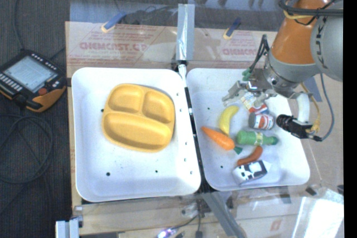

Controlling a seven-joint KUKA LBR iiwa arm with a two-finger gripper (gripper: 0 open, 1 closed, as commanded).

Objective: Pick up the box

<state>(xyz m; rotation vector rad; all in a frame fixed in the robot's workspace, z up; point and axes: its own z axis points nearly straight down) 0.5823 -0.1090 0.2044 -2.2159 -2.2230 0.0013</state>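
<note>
The box (251,170) is a small white carton with dark and blue print. It lies on its side near the front edge of the right bin (290,175). My gripper (249,95) hangs over the back part of that bin, well behind the box and apart from it. Its fingers (228,97) are spread open, with nothing gripped between them. A small red-and-white packet (255,103) lies just under the gripper.
Between gripper and box lie a banana (227,118), a carrot (218,138), a small can (261,121), a green bottle (255,138) and a red chili (250,155). A yellow divided tray (139,116) sits in the left bin (89,175). A pendant (30,79) lies far left.
</note>
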